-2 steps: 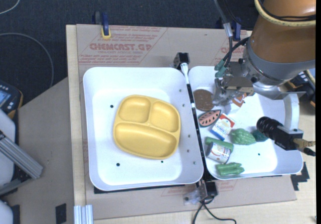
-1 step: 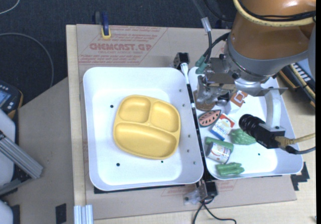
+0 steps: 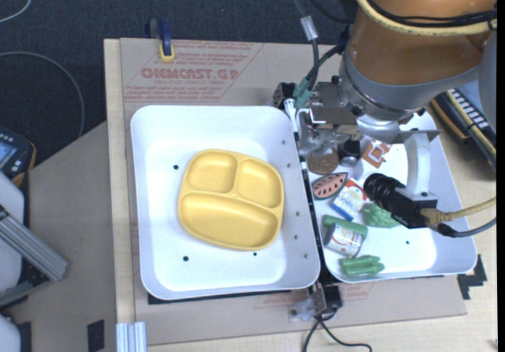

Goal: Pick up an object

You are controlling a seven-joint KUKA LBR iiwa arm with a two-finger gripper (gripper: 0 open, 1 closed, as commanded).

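- Arm (image 3: pixel 418 27): reaches in from the right and hangs over the far end of the right bin (image 3: pixel 446 257); its bulk hides much of that end.
- Gripper (image 3: pixel 320 140): low at the far left corner of the right bin, close to the wall between the two bins; whether it is open or closed cannot be told from this angle; nothing can be seen held in it.
- Candidate objects, all in the right bin: a brown round piece (image 3: pixel 321 161) just beneath the gripper; an orange-and-white piece (image 3: pixel 375 154) beside it; a watermelon slice toy (image 3: pixel 329 185) nearer the camera; a blue-and-white packet (image 3: pixel 348 202); a small can (image 3: pixel 344 238) lying on its side; a green pod (image 3: pixel 361 266) at the near edge.
- Left bin (image 3: pixel 150 185): holds one yellow divided plate (image 3: pixel 231 199), roughly central, well apart from the gripper.
- Progress, as a judgement: the approach looks made, with the brown round piece the likeliest target; no grasp is confirmed and no object is lifted clear of the bin.
- Outstanding: secure one object, raise it off the bin floor; the pieces lie close together, so a neighbour may be nudged or caught.
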